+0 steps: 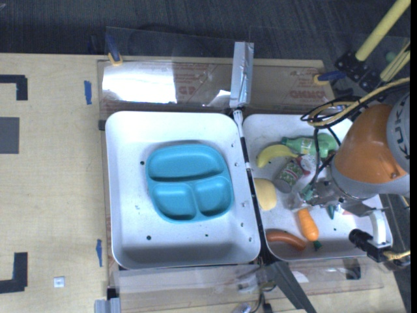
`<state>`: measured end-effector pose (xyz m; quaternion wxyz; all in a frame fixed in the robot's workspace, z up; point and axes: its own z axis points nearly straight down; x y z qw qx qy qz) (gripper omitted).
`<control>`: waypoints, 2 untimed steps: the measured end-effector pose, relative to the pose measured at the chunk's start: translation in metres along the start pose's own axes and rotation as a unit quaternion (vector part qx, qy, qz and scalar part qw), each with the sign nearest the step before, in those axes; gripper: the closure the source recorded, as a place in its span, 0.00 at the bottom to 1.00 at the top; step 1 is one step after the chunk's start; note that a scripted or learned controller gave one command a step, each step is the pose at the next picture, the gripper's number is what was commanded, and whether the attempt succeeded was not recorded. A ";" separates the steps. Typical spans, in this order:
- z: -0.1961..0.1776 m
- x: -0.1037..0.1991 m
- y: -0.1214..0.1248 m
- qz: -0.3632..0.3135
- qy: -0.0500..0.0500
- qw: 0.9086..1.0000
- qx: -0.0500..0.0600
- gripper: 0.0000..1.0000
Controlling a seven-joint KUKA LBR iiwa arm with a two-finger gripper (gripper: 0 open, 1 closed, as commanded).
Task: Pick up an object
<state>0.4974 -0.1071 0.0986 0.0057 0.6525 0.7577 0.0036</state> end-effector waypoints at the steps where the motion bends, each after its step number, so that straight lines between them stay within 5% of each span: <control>1: -0.119 0.045 0.042 0.058 0.002 0.998 0.004 1.00; 2: -0.126 0.045 0.042 0.058 0.001 0.998 0.005 1.00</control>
